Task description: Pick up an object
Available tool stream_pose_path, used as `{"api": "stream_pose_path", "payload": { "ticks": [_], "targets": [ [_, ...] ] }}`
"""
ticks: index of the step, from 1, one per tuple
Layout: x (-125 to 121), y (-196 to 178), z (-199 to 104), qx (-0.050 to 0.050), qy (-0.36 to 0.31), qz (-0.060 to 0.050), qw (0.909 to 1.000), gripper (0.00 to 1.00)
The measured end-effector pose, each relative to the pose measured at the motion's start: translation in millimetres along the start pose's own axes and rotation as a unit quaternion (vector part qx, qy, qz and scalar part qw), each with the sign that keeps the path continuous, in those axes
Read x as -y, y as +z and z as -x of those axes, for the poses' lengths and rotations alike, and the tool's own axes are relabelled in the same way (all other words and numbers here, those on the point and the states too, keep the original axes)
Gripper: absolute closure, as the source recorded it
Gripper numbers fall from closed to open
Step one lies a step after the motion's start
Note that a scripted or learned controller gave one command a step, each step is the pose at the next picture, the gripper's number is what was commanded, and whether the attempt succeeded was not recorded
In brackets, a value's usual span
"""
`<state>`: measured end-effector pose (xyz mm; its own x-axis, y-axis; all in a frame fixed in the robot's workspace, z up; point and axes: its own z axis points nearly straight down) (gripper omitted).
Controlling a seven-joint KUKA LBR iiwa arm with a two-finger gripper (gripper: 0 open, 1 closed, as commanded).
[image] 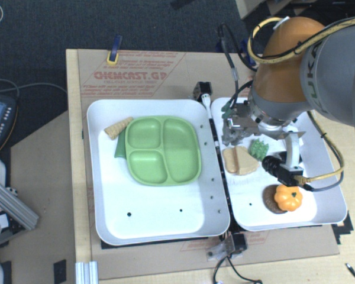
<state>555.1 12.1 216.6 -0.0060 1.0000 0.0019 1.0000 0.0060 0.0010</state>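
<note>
Three candidates lie in the right bin (pixel 325 215) — bread slice (pixel 239 160), green piece (pixel 259 148), orange pumpkin (pixel 287 199) near the counter's front-right corner; tool (pixel 239 129) hangs above the bread, its spread we cannot tell, so we would centre before descending.

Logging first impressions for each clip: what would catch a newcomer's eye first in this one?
The grey arm with its orange band dominates the upper right, its gripper down over the right bin. In the left bin lies a green divided plate with a tan piece at its upper-left corner. The right bin holds a small orange pumpkin, a slice of bread and a green item.
</note>
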Motion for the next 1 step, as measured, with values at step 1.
{"api": "stream_pose_path", "payload": {
  "ticks": [1],
  "targets": [
    [-5.2,2.0,-34.4,0.001,0.001,0.0,1.0,1.0]
  ]
}}
